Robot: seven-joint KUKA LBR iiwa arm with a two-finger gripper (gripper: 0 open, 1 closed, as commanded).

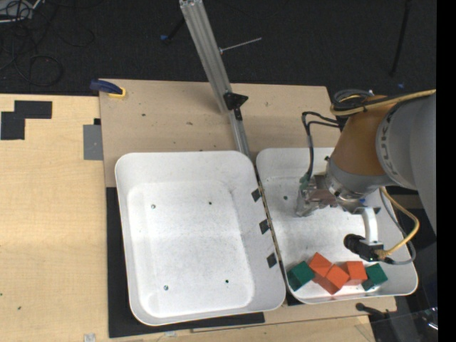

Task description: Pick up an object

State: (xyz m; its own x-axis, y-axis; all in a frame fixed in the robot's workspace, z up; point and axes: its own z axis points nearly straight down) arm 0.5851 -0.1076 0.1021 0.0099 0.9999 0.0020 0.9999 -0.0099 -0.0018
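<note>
The gripper (308,204) hangs low in the right bin (285,164); its state is unclear; no writing is legible.

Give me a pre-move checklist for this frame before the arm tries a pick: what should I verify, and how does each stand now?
1. Targets present: ok. Orange and green blocks cluster at the near edge of the right white bin.
2. Two-finger gripper over that bin: ok, it sits above the bin floor.
3. Gripper above a block: not ok. It hangs farther back, apart from the cluster.
4. Object between its fingers: cannot tell; too small and dark.
5. Blocks separated for a clean grasp: not ok. They lie packed together against the rim.
6. Black cable clear of the blocks: ok; it hangs behind the gripper.
</note>
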